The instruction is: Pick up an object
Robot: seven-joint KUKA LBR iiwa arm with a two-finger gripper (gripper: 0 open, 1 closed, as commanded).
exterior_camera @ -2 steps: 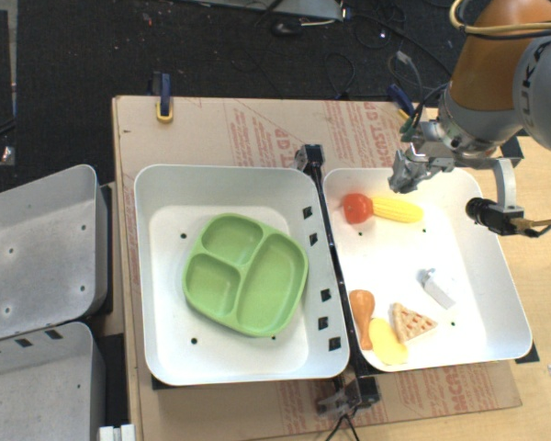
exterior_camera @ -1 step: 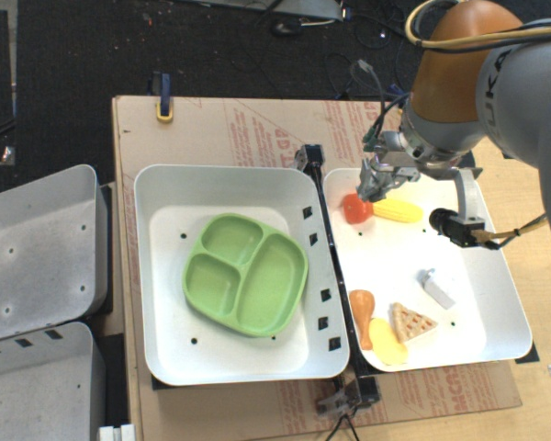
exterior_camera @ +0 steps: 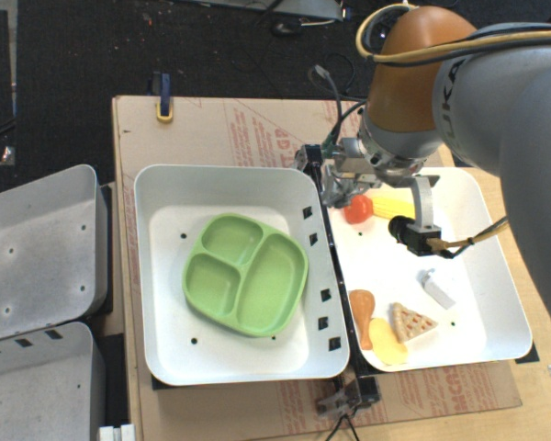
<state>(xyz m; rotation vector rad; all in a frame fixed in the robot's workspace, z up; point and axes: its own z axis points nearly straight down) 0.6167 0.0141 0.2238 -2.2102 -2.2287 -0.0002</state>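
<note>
My gripper hangs over the far left corner of the right bin, close to the wall between the two bins. Just below and right of it lies a small red toy, with a yellow piece touching its right side. Nothing shows between the fingers. Near the front of that bin lie an orange carrot-like piece, a yellow rounded piece and a tan wedge like a pizza slice. A small grey-white block rests further right.
The left bin holds a green divided plate. Both bins stand on a cardboard sheet. Grey metal trays lie off to the left. The arm's big grey body covers the right bin's far right part.
</note>
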